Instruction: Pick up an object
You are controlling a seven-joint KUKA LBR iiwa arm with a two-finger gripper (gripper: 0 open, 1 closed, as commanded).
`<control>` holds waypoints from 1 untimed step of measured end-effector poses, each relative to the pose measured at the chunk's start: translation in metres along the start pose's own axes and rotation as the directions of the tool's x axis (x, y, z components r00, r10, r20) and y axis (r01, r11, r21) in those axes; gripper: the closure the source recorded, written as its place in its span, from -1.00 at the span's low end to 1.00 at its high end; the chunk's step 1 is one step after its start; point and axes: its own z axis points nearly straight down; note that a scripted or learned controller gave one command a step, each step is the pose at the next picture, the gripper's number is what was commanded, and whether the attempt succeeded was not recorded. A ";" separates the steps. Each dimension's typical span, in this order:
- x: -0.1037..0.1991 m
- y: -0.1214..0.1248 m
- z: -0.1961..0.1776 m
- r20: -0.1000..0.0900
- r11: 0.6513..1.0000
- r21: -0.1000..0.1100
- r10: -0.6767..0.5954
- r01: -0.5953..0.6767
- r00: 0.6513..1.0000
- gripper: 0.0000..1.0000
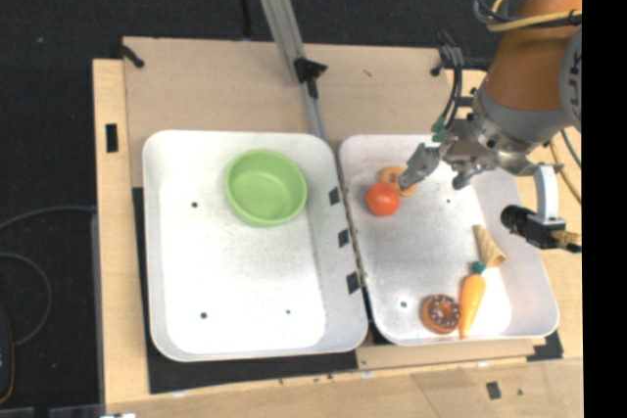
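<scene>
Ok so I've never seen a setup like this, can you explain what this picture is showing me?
One camera fixed above a workbench looks down at a slant. The grey and orange machine at the right is a robot arm, and its hand reaches over the right bin. Two shallow white bins sit side by side. The left bin has a green bowl. The right bin has a red ball by the hand, a toy carrot, a round brown piece and a small cone. I cannot see anything between the hand's fingers.
</scene>
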 end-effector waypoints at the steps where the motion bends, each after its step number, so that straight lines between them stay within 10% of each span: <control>1: 0.000 0.000 0.000 0.000 1.000 -0.001 0.001 -0.001 1.000 -1.00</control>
